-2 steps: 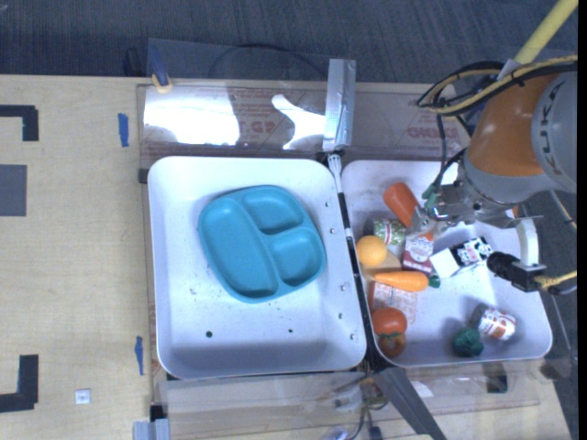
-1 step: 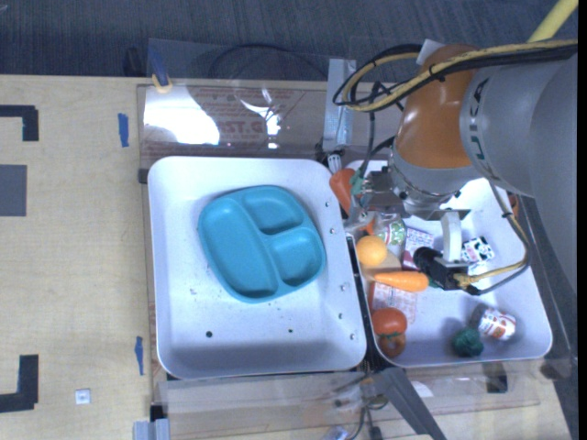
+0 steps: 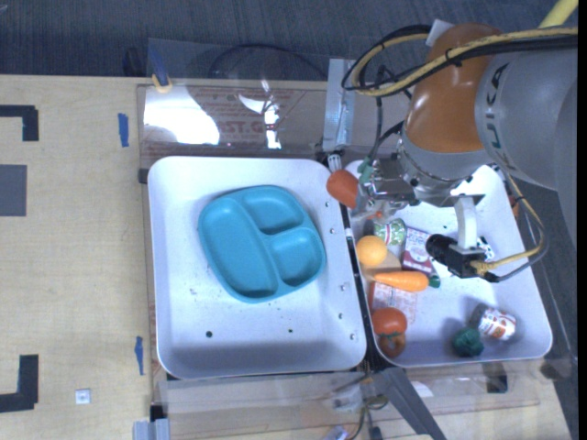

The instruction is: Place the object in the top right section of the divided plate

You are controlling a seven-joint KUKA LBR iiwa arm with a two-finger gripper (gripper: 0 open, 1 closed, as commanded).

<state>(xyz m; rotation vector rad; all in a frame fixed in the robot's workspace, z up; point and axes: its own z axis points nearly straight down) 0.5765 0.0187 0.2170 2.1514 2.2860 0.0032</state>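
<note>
The blue divided plate [image 3: 261, 241] lies in the left white bin [image 3: 183, 328], its two smaller sections toward the right. A round orange-red fruit [image 3: 342, 188] hangs over the rim between the two bins, just right of the plate's top right section. My gripper [image 3: 359, 188] reaches in from the right and is shut on this fruit, whose right side is hidden by the fingers.
The right bin [image 3: 532, 310] holds a yellow lemon [image 3: 371, 250], a carrot [image 3: 402, 282], a red tomato [image 3: 389, 322], a green piece [image 3: 468, 342], a small can [image 3: 498, 324] and a printed packet [image 3: 408, 241]. The grey and orange arm [image 3: 459, 108] covers the bin's upper part.
</note>
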